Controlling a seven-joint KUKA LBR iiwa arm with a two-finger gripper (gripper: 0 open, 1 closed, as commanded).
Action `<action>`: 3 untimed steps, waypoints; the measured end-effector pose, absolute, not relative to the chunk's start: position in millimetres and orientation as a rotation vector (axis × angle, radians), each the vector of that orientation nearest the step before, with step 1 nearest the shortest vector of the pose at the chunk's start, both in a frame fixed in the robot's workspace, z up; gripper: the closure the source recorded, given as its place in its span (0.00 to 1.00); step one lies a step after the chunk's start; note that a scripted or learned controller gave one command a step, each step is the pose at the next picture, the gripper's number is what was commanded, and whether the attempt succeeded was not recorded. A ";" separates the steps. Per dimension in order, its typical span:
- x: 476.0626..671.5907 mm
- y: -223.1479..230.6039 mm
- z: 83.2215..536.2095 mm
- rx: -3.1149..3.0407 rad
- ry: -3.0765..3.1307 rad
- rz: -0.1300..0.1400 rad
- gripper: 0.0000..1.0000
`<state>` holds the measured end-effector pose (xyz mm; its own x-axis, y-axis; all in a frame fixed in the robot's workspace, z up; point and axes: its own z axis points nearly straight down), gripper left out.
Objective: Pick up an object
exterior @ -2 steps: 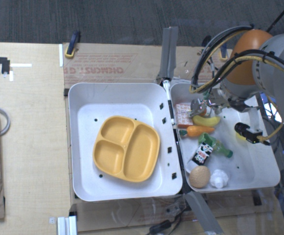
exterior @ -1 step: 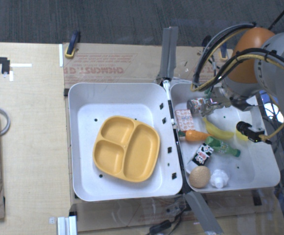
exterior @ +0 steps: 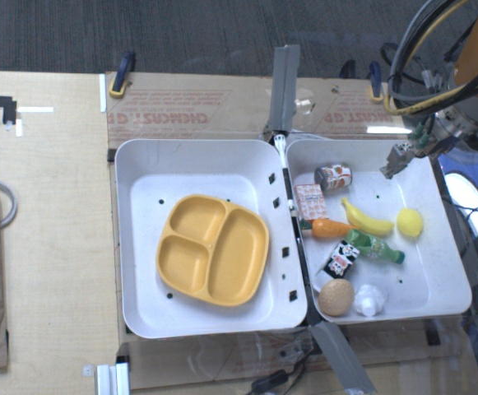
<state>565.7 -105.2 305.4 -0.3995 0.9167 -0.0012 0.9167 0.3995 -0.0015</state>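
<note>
Gripper (exterior: 392, 164) hangs over the right bin's (exterior: 448, 245) far corner; you can't tell its state. Nearest: can (exterior: 333, 176), label unreadable. Beyond: banana (exterior: 365, 219), lemon (exterior: 410, 222), carrot (exterior: 331, 229), green bottle (exterior: 374, 248), pink box (exterior: 309, 200). Cardboard (exterior: 191, 105) reads mirrored "CHEMCAST GP". Left bin (exterior: 140, 220) holds yellow tray (exterior: 213, 249).

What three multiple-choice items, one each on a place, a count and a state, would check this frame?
1. The yellow divided plate lies in:
A. the left bin
B. the right bin
C. on the bench outside both bins

2. The plate has how many compartments?
A. two
B. three
C. five

3. The banana is:
A. between the fingers of the gripper
B. on the plate
C. lying loose in the right bin

Answers: 1 A, it sits inside the left bin. 2 B, ridges split it into three. 3 C, the gripper hovers apart from it.
</note>
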 end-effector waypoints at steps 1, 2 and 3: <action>565.7 -105.1 305.4 1.721 2.628 -0.003 0.00; 577.6 -133.0 225.4 1.475 2.774 -0.002 0.00; 587.3 -133.7 108.0 1.474 2.757 0.002 0.00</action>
